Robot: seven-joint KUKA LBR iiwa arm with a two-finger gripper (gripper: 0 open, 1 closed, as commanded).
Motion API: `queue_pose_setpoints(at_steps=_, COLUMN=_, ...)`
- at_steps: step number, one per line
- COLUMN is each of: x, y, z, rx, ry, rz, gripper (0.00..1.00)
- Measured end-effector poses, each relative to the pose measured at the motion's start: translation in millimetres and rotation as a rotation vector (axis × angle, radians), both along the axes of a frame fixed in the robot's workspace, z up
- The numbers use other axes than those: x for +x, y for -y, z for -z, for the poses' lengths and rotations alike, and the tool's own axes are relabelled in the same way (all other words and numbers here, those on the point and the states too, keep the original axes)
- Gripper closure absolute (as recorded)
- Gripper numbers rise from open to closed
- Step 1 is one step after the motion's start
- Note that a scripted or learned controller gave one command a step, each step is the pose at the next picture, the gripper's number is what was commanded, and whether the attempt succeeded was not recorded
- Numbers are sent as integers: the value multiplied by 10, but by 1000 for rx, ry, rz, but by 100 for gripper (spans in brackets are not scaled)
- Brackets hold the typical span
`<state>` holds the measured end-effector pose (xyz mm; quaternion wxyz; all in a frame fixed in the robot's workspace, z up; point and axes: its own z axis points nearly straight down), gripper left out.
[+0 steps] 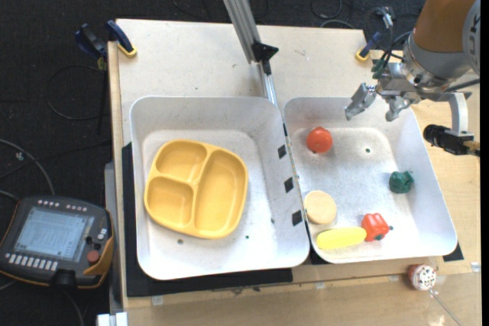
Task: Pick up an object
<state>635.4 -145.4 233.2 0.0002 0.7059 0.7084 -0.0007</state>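
Two white bins sit before you — your open, empty claw (376, 104) hangs over the right bin's (428, 164) far edge, the tomato (319, 140) nearby below-left.

The KUKA iiwa arm (447, 11) enters from the right side of the camera view, its orange band uppermost and the grey wrist section directly below it. The wrist angles down and toward the left. The two-finger gripper (376, 108) sits at the wrist's lower end with its fingers (357, 104) spread apart, nothing between them, tips pointing downward and leftward.
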Motion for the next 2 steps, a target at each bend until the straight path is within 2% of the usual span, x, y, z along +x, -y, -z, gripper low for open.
queue_pose_setpoints(at_steps=1, x=107, y=-129, z=976, rx=4, ry=-1, rz=1, gripper=0)
queue_pose_setpoints(at_steps=2, x=-13, y=-211, z=650, rx=2, ry=2, rz=1, gripper=0)
